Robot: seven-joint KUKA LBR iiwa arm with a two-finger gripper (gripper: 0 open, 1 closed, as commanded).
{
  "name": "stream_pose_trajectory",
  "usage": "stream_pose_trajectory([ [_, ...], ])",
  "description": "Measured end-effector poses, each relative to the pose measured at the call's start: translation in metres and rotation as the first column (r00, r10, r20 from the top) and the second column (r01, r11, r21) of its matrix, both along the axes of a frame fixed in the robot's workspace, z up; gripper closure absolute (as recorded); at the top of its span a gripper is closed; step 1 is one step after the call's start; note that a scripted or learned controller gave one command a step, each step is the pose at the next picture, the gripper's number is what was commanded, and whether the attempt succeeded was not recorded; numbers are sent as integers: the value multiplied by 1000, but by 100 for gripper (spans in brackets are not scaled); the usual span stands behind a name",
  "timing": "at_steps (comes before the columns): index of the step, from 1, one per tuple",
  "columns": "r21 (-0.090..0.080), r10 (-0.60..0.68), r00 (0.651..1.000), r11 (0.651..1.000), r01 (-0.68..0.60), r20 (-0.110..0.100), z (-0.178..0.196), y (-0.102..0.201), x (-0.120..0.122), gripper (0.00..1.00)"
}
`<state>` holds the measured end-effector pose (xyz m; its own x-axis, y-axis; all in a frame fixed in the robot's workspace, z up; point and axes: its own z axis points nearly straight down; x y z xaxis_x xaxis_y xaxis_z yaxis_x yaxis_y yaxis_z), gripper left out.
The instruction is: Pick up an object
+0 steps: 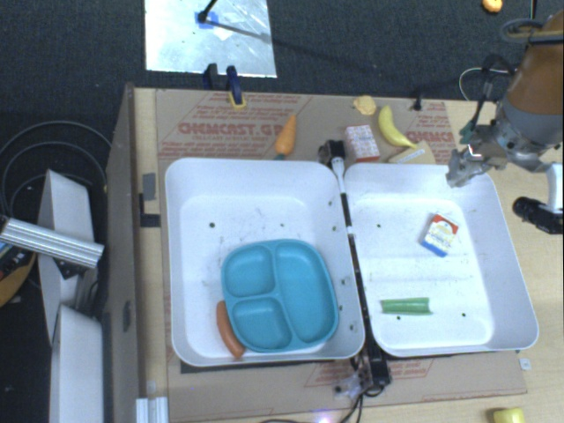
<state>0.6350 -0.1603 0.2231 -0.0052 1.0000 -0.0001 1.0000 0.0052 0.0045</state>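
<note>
Sausage (228, 329) and blue tray (279, 294) fill the left bin (198, 192) — nearest. Right bin (493, 236) offers a green stick (404, 305) and small carton (440, 234), loose for picking. End effector (462, 169) hovers at the far rim — grip unclear.

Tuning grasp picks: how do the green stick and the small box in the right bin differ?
The green stick is long, thin and one colour; the small box is squat and red, white and blue. The stick lies level near the front; the box sits tilted, farther back. Both lie untouched in the right bin.
</note>
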Motion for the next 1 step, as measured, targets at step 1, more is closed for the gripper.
stream_pose_trajectory([
  [1,1,1,1000,1000,-1,-2,8,20,-9,100],
])
